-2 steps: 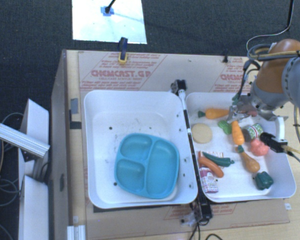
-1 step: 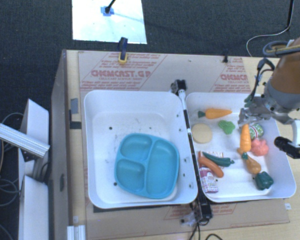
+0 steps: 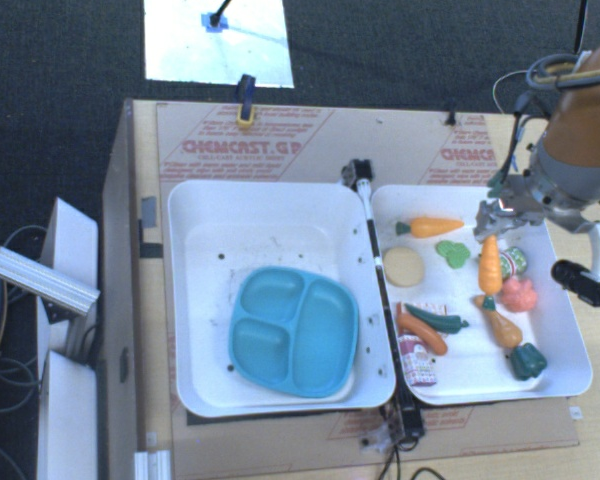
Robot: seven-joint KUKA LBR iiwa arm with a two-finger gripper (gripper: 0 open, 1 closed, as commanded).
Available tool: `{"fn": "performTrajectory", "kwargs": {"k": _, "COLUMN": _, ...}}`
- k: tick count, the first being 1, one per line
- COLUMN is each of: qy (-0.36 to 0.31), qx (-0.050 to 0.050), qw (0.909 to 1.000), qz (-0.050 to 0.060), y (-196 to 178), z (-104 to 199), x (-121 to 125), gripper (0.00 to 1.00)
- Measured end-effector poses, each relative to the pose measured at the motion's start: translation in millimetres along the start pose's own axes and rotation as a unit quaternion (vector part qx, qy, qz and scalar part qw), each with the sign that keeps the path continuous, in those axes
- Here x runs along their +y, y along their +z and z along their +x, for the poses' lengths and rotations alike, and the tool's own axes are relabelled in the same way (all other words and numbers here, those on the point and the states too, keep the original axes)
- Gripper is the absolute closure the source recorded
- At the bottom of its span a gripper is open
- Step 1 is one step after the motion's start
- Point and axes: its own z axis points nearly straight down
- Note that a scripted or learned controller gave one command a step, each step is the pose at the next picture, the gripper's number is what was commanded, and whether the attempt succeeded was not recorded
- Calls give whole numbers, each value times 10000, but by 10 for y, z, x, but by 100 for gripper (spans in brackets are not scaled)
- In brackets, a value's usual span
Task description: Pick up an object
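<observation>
Two shallow white bins are seen side by side on the tabletop. The left bin (image 3: 195, 268) is occupied by a blue divided plate (image 3: 294, 332), set toward its near right corner. In the right bin (image 3: 570, 368), toy foods are scattered: a red-and-white packet (image 3: 416, 358) near the near left corner, a pale round disc (image 3: 403, 266) by the left wall, an orange carrot (image 3: 432, 227) toward the far edge, a green piece (image 3: 453, 254), a sausage (image 3: 423, 332) and a dark green pod (image 3: 438, 319) at the middle. An upright carrot (image 3: 490, 264) is seen at the end effector (image 3: 492, 220) by the far right corner; whether it is gripped cannot be told. A pink item (image 3: 519, 294) lies beside it.
</observation>
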Motion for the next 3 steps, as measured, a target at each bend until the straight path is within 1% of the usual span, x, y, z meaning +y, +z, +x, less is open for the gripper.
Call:
{"fn": "performTrajectory", "kwargs": {"k": 1, "qy": -4, "qx": 0, "qw": 10000, "qz": 4, "y": 88, "z": 479, "x": 228, "gripper": 100}}
{"fn": "performTrajectory", "kwargs": {"k": 2, "qy": 11, "qx": -3, "qw": 10000, "qz": 10, "y": -269, "z": 251, "x": -297, "gripper": 100}}
{"fn": "performTrajectory", "kwargs": {"k": 3, "qy": -1, "qx": 3, "qw": 10000, "qz": 14, "y": -352, "z": 784, "x": -586, "gripper": 100}}
